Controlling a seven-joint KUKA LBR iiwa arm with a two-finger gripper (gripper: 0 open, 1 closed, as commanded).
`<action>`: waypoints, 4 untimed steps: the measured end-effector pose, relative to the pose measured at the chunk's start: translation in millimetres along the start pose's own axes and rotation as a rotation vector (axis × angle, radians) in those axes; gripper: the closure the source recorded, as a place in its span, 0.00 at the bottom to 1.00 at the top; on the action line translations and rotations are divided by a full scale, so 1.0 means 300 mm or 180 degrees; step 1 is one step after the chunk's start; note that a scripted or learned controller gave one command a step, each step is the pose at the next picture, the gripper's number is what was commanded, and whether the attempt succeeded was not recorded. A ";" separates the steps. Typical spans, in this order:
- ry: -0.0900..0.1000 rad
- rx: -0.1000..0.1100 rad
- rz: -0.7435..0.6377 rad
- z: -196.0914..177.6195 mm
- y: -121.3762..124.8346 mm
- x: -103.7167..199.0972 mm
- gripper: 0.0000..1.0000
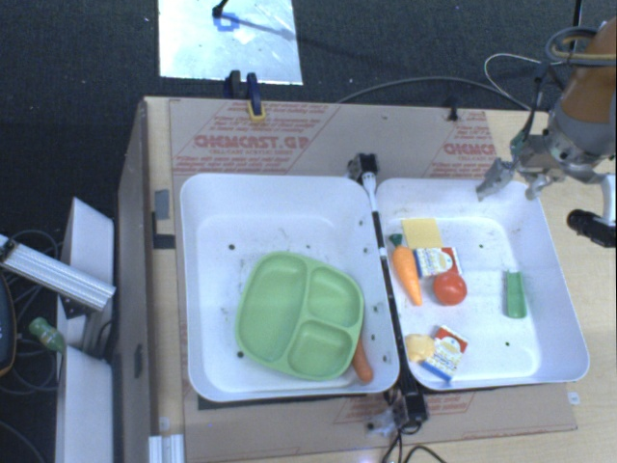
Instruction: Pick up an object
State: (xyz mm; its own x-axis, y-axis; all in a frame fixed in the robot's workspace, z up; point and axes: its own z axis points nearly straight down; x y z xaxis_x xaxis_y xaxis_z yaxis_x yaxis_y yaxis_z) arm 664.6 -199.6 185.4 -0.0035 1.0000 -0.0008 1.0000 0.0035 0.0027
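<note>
Toys lie bunched in the right bin (549, 249); the spread gripper (511, 179), at its far edge, might grab two.

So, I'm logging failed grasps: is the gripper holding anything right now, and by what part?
Nothing is held. The gripper is open above the far right corner of the right bin, with nothing between its fingers.
</note>
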 end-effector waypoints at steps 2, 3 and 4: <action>0.0005 0.0003 -0.0007 0.335 0.016 0.369 0.00; -0.0002 0.0000 0.0005 0.334 0.014 0.198 0.00; 0.0003 0.0000 -0.0003 0.334 0.016 0.363 0.00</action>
State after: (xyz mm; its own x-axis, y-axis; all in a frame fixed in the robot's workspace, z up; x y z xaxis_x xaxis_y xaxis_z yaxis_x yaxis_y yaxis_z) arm 669.3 -90.8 85.0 -0.0045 1.0000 0.0001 1.0000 0.0045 0.0029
